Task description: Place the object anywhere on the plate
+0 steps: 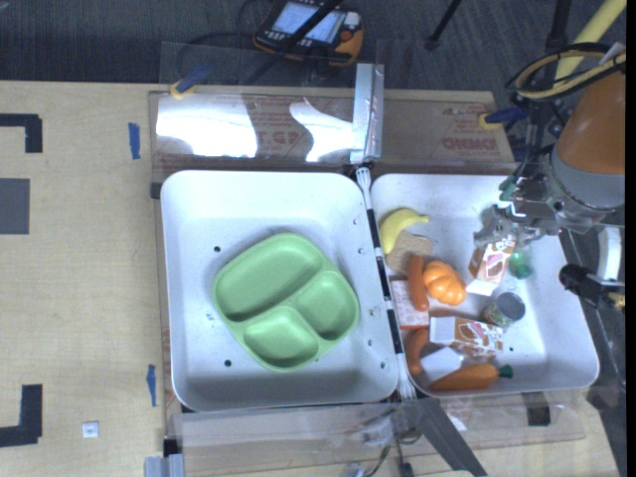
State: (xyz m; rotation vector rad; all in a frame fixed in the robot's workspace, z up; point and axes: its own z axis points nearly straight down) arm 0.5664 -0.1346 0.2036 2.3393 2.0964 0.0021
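A green three-part plate (286, 301) lies in the left bin (189, 217). The right bin (556, 366) holds several toy foods: a yellow banana (399, 225), an orange pepper (443, 283), a carrot (465, 376), a small can (507, 308) and a small printed carton (490, 261). My gripper (500, 233) hangs over the right bin's upper right part, just above the printed carton. Nothing is seen held between its fingers.
A clear plastic wall (268, 117) stands behind the bins, with a metal divider post (368, 112). A handheld controller (308, 28) lies on the floor beyond. More flat packets (477, 334) and a sausage-like piece (415, 278) crowd the right bin's left side.
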